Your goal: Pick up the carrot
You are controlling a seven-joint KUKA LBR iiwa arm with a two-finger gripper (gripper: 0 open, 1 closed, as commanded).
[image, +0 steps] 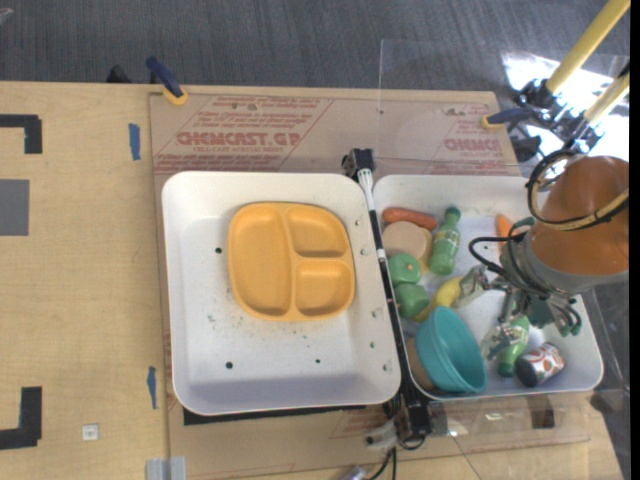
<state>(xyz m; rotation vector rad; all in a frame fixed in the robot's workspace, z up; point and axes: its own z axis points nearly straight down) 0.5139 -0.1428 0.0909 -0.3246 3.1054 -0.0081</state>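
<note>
Bins: two white, side by side on the wooden desk (70,298).
Carrot (408,216): one, right bin's (590,353) far left corner.
Yellow tray (291,260): one, left bin (190,298).
Gripper (510,323): over right bin; grip state cannot be told.
Floor (250,18): grey carpet.

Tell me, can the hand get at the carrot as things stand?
Probably yes. The carrot lies uncovered at the right bin's far left corner, though a tan slice and green bottle crowd it. The hand hangs across the bin.

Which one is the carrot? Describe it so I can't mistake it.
Look in the right-hand bin, at its far edge near the divider. The carrot lies there, just behind a tan slice: a slim orange stick, unlike the upright green bottle beside it.
</note>
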